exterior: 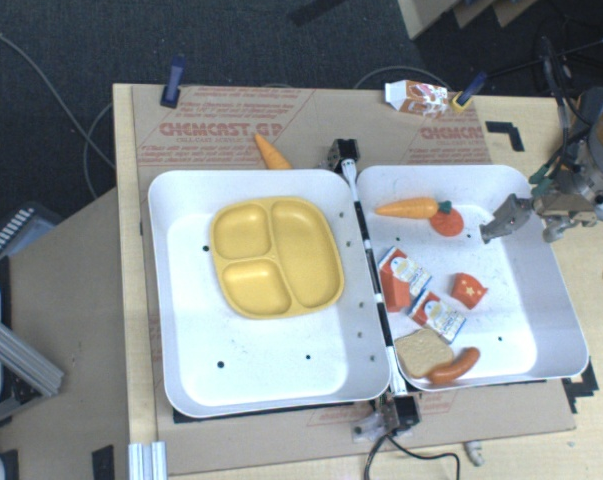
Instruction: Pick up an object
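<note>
You had the tomato (pixel 446 221) touching the carrot (pixel 408 208) near the right bin's (pixel 559 298) far wall, just left of the pincer (pixel 526 220). I couldn't tell whether the pincer was apart or together. Bare bin floor lay below it; cartons (pixel 405 278), bread (pixel 422 351) and sausage (pixel 454 366) crowded the near-left corner.

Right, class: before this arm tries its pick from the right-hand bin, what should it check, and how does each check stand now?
1. Gripper sits over the right bin: ok.
2. Nothing between its fingers: ok.
3. Fingers open wide enough: cannot tell.
4. Nearest target, the tomato, lies apart from the gripper: ok.
5. Tomato free of neighbours: not ok, the carrot touches it.
6. Sausage free to lift: not ok, it rests against the bread slice.
</note>
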